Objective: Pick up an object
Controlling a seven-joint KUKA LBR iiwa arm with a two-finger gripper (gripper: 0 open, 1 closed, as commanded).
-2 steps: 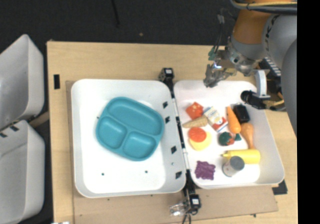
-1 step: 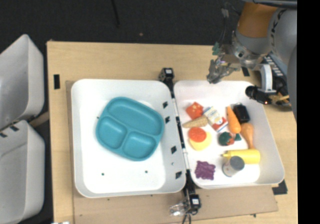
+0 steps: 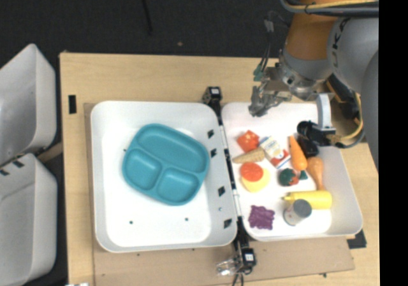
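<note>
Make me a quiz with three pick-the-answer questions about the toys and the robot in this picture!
1. Where is the blue plate?
A. left bin
B. right bin
C. on the bench outside the bins

2. What colour is the toy grape bunch?
A. green
B. purple
C. white

3. Is the carrot lying or lifted?
A. lifted up
B. lying in the right bin
C. standing on the blue plate

Answers:
1 A, it sits in the left bin.
2 B, it looks purple.
3 B, it rests in the right bin, away from the gripper.

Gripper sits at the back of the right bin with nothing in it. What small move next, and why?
Probably ease the gripper toward the red toy just in front of it, then descend: it hovers over bare bin floor, and that piece lies nearest.
</note>
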